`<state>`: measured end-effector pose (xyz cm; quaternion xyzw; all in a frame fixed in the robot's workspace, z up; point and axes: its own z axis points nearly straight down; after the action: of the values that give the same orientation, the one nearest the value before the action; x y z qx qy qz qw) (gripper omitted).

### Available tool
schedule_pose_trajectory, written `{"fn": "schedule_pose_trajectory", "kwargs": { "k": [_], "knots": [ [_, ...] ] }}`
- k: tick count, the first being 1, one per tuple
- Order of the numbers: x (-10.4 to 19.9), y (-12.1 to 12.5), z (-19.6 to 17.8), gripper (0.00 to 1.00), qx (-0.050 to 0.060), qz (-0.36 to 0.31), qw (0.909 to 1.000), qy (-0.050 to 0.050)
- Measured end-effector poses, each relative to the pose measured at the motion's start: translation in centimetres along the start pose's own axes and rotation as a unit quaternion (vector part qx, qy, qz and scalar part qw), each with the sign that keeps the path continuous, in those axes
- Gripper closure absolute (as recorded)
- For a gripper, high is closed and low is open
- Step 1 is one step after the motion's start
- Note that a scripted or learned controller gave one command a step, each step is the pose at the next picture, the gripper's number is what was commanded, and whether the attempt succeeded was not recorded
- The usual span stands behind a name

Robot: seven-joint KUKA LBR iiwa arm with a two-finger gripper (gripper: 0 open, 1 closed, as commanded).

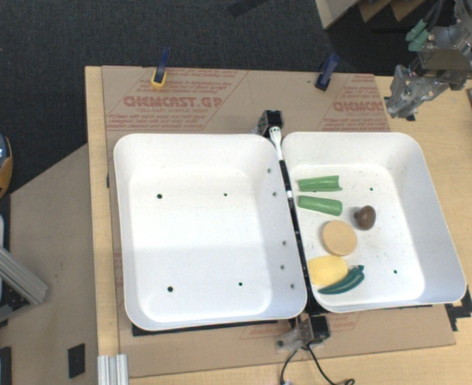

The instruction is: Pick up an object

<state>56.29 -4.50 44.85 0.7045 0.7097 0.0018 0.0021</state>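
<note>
The gripper (403, 103) — finger state indeterminate — hovers outside the right bin (425, 215); clustered objects risk a glancing, failed grasp.

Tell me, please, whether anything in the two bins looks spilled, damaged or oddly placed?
Nothing stands out. The right bin holds two green pieces, a tan disc, a brown item, a yellow item and a dark green pepper, all lying inside it.

Gripper (407, 101) hovering past right bin's (429, 184) far corner; two green pods (319, 184), tan disc (339, 237), brown ball (365, 216), yellow fruit (328, 270) lying inside.
</note>
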Motion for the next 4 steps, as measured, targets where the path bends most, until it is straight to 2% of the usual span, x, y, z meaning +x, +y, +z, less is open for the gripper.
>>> {"fn": "schedule_pose_trajectory", "kwargs": {
  "k": [1,2,3,4],
  "knots": [
    [6.6,4.2,3.3,1.00,0.004,0.000,1.0000,0.001],
    [14.4,10.6,1.9,1.00,0.000,0.000,1.0000,0.001],
    [8.4,5.7,11.7,1.00,0.010,0.007,0.9999,-0.001],
    [14.4,10.5,12.1,1.00,0.001,0.001,1.0000,0.001]
  ]
}}
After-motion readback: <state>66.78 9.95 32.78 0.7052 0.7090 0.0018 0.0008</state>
